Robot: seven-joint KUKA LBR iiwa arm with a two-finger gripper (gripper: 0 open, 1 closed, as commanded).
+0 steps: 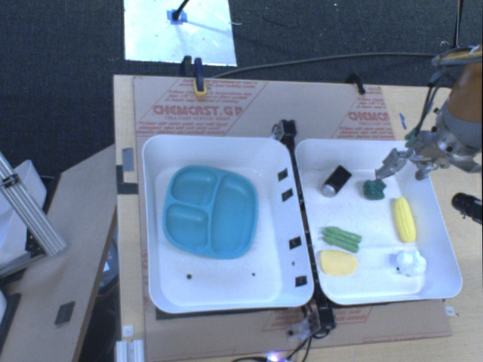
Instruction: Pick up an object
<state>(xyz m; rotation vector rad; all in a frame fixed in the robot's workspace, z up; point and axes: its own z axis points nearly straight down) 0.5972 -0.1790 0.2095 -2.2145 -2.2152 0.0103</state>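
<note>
The dark green object (pixel 374 189) lay in the right bin (pixel 445 255), near its far side. The gripper (pixel 404 163) hung just above and beside it, fingers spread, grasping nothing. That bin held six things, one of each: black cylinder (pixel 336 180), yellow corn (pixel 404 219), green pods (pixel 342 238), yellow lump (pixel 338 262), white piece (pixel 408 262) (shape unclear). The left bin (pixel 219 153) held one blue divided plate (pixel 210 210).

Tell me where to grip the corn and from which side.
Grip the corn across its middle, coming straight down. It lies flat, long axis roughly up-down in the view, so the fingers should close on its left and right flanks, which are free of neighbours.
</note>
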